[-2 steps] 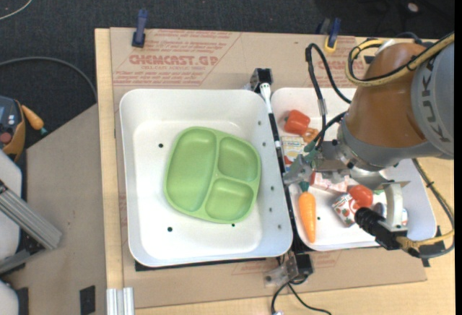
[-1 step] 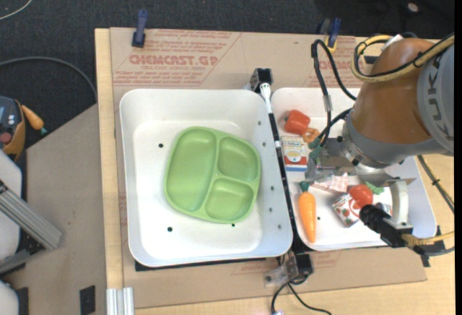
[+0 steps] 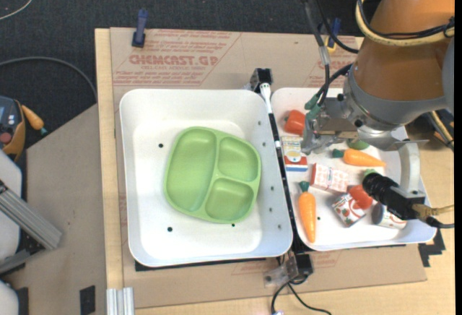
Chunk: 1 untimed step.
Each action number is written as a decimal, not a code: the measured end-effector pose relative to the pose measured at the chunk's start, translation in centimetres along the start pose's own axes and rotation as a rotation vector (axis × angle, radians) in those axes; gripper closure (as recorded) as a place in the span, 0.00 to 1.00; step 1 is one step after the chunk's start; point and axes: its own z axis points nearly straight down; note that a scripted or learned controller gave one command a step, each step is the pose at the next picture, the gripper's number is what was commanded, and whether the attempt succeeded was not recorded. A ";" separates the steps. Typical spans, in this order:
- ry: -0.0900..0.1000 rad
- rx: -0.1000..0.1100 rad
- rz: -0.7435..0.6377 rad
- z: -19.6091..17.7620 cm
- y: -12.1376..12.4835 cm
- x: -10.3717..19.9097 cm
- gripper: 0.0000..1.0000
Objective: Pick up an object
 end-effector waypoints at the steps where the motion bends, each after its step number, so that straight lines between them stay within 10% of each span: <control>1: 0.001 0.007 -0.004 -4.8 0.0 10.3 1.00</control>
